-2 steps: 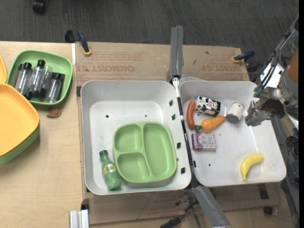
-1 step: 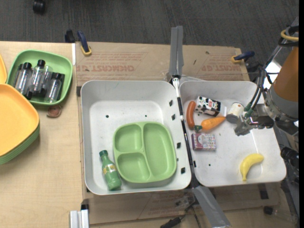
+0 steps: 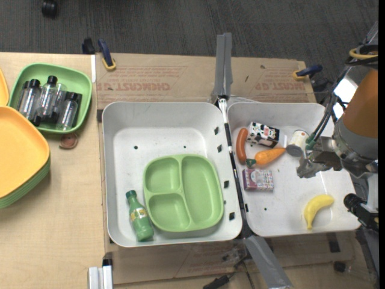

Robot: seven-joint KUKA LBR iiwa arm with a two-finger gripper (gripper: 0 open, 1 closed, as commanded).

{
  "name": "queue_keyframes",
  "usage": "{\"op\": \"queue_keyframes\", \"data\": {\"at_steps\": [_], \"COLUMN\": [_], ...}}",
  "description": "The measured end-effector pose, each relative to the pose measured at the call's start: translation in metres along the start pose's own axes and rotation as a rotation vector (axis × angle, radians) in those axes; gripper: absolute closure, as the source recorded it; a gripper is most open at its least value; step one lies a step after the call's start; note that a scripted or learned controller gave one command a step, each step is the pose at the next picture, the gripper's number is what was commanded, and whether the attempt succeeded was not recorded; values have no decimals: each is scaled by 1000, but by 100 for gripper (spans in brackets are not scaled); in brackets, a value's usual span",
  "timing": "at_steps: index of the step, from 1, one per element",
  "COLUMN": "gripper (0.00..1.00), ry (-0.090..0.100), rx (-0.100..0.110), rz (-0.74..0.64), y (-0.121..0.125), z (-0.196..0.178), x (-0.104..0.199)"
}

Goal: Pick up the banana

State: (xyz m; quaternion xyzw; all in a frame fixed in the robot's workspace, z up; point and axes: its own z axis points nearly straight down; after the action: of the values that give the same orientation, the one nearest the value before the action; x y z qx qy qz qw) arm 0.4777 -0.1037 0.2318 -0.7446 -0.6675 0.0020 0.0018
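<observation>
Nearest the camera, along the lower edge of the left bin [image 3: 114, 179], a green bottle [image 3: 139, 215] is seen lying just beside a green divided tray [image 3: 182, 192], which takes up the middle of that bin. The tray is split into three compartments.

In the right bin [image 3: 283, 221], the banana [image 3: 316, 209] is found near the lower right corner, lying on the white floor with nothing touching it. It is well apart from the other items there. Toward the bin's left side a pink and white packet [image 3: 257, 179] is laid flat, and above it a toy carrot [image 3: 269, 156] is placed, its leafy end pointing left. A red sausage-shaped toy [image 3: 241, 145] is set upright along the left wall, and a small black and white box [image 3: 264, 134] is seen just above the carrot. A white cup-like object [image 3: 299, 139] is positioned near the upper middle of the bin.

The gripper [image 3: 305, 167] is held over the right bin, above and slightly left of the banana and to the right of the carrot. Whether it is open or closed cannot be told, and nothing is seen held in it. The banana is not touched by it.

On the bench at far left, a green dish with dark-capped bottles [image 3: 49, 98] is placed above a stack of orange plates [image 3: 21, 161].
</observation>
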Motion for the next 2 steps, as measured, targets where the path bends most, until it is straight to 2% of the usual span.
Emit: {"op": "queue_keyframes", "data": {"at_steps": [1, 2], "gripper": [100, 100], "ry": [-1, -1], "rx": [-3, -3], "rz": [-19, -266], "y": [1, -1], "z": [-74, -40], "x": [-13, 11]}}
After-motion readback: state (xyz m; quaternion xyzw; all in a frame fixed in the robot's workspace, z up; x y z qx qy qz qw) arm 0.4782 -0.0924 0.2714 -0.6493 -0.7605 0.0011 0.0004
